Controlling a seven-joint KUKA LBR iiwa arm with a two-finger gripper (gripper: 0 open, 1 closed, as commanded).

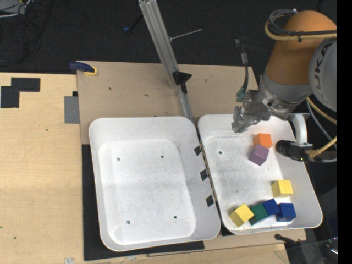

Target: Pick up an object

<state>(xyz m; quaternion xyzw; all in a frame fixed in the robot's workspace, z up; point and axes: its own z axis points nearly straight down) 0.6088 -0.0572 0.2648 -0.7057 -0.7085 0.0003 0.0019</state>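
My gripper [240,126] hangs over the far edge of the right bin [231,169], its tips above bare bin floor. An orange block [263,140] lies just to its right, with a purple block [258,154] right in front of that. A yellow block [282,188] sits nearer the front right. Along the front edge lie a second yellow block [240,214], a green block [257,213] and two blue blocks [271,207] [286,212]. Nothing shows between the fingers.
The left bin [104,147] stands beside the right one, with black clips along the shared edge. A metal rail [164,45] slants up from the far side of the bins. The wooden bench extends to the left.
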